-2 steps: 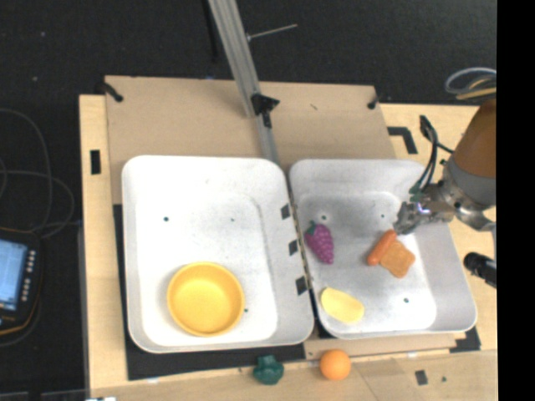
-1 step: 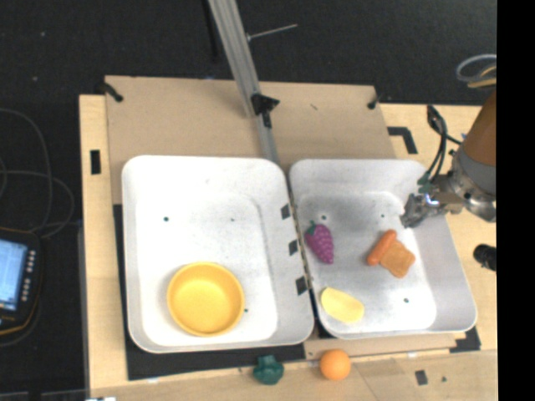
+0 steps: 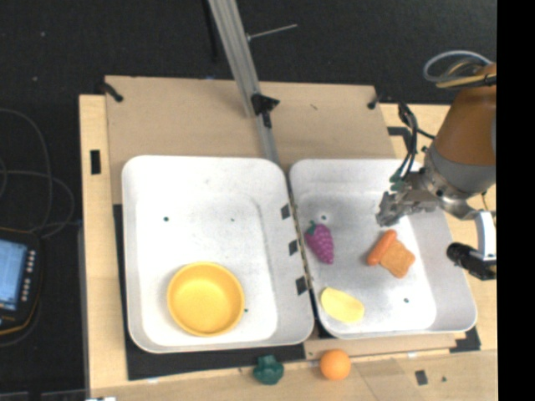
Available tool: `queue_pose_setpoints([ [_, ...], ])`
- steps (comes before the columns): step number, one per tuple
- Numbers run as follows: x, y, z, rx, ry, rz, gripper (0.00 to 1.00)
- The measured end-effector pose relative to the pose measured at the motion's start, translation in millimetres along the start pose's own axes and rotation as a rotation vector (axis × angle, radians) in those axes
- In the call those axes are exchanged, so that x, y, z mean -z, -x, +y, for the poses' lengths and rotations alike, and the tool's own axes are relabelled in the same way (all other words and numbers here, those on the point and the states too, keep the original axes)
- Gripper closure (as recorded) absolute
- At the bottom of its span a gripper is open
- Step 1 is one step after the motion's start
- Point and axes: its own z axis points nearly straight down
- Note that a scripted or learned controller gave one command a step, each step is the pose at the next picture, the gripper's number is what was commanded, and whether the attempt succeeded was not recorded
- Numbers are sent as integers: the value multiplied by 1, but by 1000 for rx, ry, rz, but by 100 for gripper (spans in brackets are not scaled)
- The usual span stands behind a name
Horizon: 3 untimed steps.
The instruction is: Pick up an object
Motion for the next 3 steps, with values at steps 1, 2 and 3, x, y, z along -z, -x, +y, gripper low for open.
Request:
queue_pose_setpoints([
  [1,5,-45,22,0,0,0,100],
  [2,22,-97,35,0,1,0,100],
  [3,15,-146,45,-1,-1,-1,100],
])
